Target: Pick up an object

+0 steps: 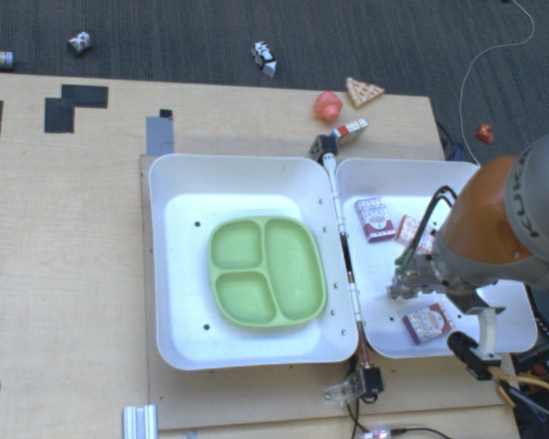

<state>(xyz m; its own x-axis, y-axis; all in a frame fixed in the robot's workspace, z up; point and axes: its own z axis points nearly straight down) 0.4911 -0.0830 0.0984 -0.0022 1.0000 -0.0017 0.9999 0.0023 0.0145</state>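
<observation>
Three small red-and-white packets lie flat in the right bin (384,335): one (375,219) near its back-left corner, one (410,230) just beside it, one (427,324) near the front.

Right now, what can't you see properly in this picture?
- The pincer's tips: the arm's orange band and grey wrist cover them from above, so open or shut is unclear.
- The packet beside the arm in the right bin: partly hidden by the arm.
- The print on the red-and-white packets and: too small to read.
- The little bits on the dark floor: too small to name.
</observation>
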